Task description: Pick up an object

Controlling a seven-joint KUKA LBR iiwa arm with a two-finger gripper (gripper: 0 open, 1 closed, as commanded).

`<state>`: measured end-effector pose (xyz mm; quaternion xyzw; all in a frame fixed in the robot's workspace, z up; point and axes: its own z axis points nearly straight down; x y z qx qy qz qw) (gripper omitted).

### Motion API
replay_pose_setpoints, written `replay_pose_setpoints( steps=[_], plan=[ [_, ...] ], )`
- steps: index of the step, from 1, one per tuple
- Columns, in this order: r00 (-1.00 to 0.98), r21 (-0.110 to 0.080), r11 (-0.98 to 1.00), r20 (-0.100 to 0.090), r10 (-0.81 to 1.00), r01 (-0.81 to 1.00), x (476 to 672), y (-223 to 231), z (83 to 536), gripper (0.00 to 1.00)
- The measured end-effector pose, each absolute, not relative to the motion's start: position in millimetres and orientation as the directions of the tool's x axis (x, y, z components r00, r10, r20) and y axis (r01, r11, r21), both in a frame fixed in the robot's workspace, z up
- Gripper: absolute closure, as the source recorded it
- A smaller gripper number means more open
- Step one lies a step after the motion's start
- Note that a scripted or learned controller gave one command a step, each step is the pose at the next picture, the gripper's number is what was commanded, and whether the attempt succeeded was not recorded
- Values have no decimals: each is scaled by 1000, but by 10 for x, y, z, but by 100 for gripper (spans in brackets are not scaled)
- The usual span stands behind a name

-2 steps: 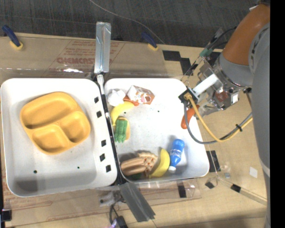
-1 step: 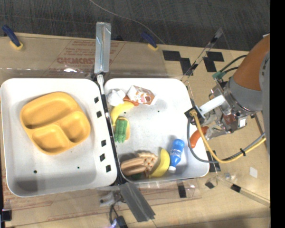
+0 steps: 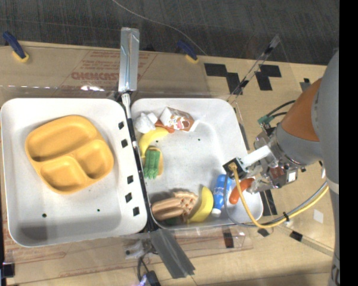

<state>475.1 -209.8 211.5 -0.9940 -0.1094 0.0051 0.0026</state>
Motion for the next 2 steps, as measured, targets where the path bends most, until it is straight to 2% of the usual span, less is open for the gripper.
replay_pose_setpoints(
  steps=[2],
  plan=[
    [978, -6, -978, -7, 210, 210, 4765, -2081, 1722, 100]
  ],
)
